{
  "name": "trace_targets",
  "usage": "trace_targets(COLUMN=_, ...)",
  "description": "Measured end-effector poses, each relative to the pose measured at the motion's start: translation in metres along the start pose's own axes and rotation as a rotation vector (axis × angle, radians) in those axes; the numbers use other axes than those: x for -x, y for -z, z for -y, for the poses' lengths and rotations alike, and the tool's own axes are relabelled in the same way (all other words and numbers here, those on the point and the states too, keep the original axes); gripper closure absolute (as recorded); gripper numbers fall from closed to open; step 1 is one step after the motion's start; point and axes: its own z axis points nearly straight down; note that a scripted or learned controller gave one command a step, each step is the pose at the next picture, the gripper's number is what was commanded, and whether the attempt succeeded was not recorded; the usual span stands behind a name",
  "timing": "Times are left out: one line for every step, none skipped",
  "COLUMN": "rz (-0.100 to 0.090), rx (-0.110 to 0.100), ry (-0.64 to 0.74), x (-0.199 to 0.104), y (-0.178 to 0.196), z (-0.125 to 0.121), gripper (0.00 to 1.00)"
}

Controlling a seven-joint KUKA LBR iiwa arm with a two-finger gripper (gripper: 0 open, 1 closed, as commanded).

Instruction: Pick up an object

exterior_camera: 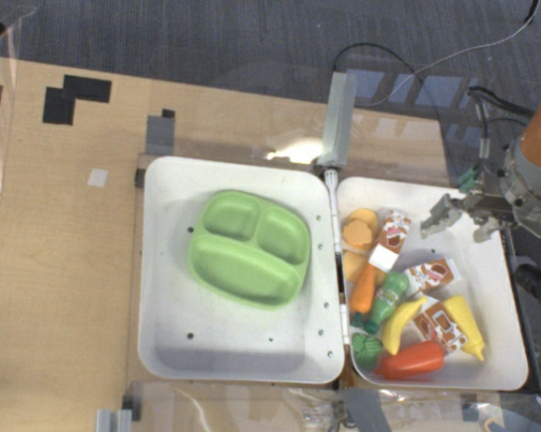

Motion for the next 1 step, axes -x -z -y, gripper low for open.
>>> trace_targets(rz=0.0, rx=-0.001, ry=-0.005, x=-0.0091, y=-0.0947, z=-0.0796, gripper=0.0)
